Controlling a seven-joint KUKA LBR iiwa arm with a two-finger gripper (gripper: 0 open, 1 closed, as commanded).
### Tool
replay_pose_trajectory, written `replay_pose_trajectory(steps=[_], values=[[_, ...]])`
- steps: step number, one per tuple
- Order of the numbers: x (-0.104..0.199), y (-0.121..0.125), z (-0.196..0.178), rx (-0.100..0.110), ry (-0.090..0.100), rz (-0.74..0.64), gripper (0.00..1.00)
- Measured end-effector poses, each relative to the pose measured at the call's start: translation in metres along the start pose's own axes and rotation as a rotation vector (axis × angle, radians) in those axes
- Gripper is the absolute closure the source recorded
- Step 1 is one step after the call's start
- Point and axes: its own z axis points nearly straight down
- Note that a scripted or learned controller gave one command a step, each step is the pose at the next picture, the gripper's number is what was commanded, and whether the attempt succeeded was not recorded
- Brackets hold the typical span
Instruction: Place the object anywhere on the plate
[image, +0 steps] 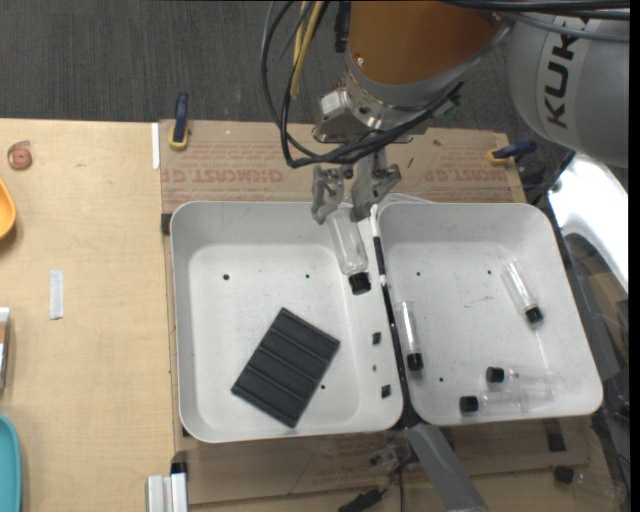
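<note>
Two white bins (200, 250) on the bench.
Gripper (350, 212) fingers pinch a clear black-capped tube (351, 255), hanging below them over the left bin.

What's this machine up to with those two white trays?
A grey and orange robot arm reaches over the bench, and its gripper hangs above the divide between the two white bins. A clear tube with a black cap shows between its fingers, hanging down over the right edge of the left bin. A dark ribbed plate lies flat in that bin. The right bin has several more clear tubes lying loose. The held tube is not on the plate yet.
</note>
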Motion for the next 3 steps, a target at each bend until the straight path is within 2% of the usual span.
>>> replay_pose_trajectory(steps=[1, 2, 3], values=[[0.061, 0.055, -0.043, 0.0, 0.0, -0.35, 1.0], [0.005, 0.084, 0.064, -0.001, 0.0, -0.386, 1.0], [-0.017, 0.019, 0.015, 0.001, -0.001, -0.541, 1.0]])
